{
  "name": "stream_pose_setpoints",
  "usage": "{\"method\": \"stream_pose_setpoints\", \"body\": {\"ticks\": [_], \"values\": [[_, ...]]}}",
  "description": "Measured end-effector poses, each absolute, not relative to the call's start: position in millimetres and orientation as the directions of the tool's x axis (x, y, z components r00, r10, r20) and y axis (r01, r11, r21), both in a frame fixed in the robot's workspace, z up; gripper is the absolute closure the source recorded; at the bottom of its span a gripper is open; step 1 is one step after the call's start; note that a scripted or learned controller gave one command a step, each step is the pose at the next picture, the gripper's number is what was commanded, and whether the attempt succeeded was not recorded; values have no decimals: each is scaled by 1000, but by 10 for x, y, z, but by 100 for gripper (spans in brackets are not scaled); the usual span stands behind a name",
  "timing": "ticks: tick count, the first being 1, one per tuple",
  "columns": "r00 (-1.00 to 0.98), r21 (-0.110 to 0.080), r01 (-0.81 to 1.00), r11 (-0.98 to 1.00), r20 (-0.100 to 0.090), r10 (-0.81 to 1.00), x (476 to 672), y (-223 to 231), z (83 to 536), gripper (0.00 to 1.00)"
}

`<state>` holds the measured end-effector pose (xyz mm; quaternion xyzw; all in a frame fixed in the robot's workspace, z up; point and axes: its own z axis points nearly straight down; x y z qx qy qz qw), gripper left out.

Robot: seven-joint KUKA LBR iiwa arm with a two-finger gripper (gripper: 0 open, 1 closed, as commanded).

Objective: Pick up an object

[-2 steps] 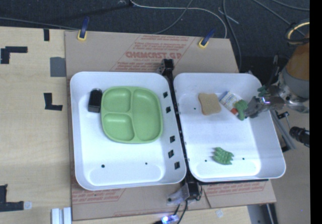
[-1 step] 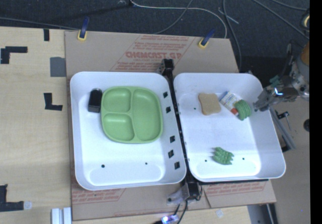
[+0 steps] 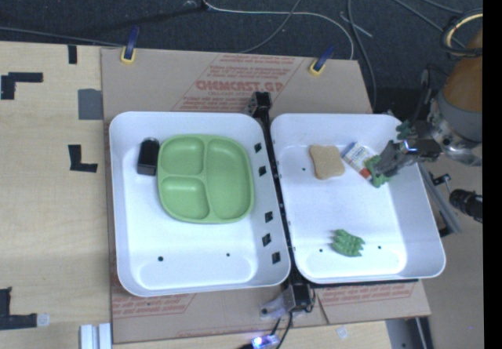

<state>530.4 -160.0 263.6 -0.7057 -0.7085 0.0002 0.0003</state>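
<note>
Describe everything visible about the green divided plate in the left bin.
The green divided plate is pale green, seemingly matte plastic, a rounded square with three compartments: one wide section along its right side and two smaller ones on the left, split by raised ridges. It lies flat and upright on the floor of the left bin, toward the far side. A small black object sits against its left edge.

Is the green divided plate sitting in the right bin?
No, the green divided plate lies in the left bin, beside a small black object.
</note>
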Motion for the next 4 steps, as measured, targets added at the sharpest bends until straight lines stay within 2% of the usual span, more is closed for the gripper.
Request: {"method": "stream_pose_setpoints", "body": {"ticks": [2,3,4], "values": [[-7,-1,1000,7,1,1000,5429,-510,2551,100],[-6,-3,1000,6,1,1000,5429,4,2382,100],[-7,-2,1000,7,1,1000,5339,535,2419,100]]}}
